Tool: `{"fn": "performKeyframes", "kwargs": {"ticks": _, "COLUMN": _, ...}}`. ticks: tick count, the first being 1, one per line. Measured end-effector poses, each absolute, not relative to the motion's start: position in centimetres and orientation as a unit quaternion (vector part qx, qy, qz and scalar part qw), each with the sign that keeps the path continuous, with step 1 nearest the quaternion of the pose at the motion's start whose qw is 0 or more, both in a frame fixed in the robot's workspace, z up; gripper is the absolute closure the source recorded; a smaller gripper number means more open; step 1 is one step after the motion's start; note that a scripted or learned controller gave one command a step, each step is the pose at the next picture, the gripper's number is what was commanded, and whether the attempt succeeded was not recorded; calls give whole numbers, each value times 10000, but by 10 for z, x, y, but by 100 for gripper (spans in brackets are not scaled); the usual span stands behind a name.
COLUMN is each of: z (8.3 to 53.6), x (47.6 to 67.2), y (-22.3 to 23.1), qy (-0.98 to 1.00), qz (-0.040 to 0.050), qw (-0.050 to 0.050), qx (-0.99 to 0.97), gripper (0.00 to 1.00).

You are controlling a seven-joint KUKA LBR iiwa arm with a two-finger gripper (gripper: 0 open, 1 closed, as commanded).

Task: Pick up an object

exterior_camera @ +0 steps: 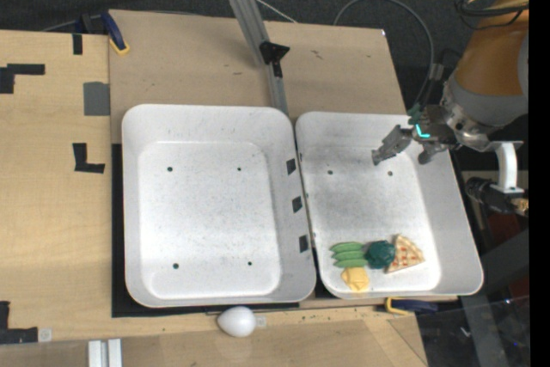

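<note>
A smooth white egg-shaped object was seen nearest the camera, resting on the wooden surface just outside the front rim of the left bin, well apart from the hand and low to its left. It was judged to have rolled or been dropped there, since it lay out of both trays.

The left bin was a shallow tray of white plastic with rounded corners and a finely speckled floor; nothing was seen in it. A grey metal rail slanted down from the top toward the seam between the bins.

The right bin, of the same make, lay under the hand. At its front edge, well below the hand, a tight cluster was found: a green ribbed piece, a yellow piece just under it, a dark green knobbly lump, and a pizza-slice wedge, touching or nearly so. These looked like small moulded toy foods and were taken as the things to be picked.

The hand was held over the bin's rear right part, tilted, its dark fingers parted and nothing between them. It was judged to be poised before a reach, with the cluster not yet approached.
</note>
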State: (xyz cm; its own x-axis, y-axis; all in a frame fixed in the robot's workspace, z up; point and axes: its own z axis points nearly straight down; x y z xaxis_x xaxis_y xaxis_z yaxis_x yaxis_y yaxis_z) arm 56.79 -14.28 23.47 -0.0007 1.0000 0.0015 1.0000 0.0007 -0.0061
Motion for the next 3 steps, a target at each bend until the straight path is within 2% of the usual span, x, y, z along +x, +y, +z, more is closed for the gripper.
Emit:
{"fn": "performKeyframes", "kwargs": {"ticks": 1, "z": 237, "x": 569, "y": -143, "qy": -7079, "qz": 5, "qw": 8, "qx": -7063, "gripper": 0}}
{"fn": "performKeyframes", "kwargs": {"ticks": 3, "z": 143, "x": 558, "y": -135, "qy": -7074, "qz": 23, "qw": 26, "qx": -7068, "gripper": 0}}
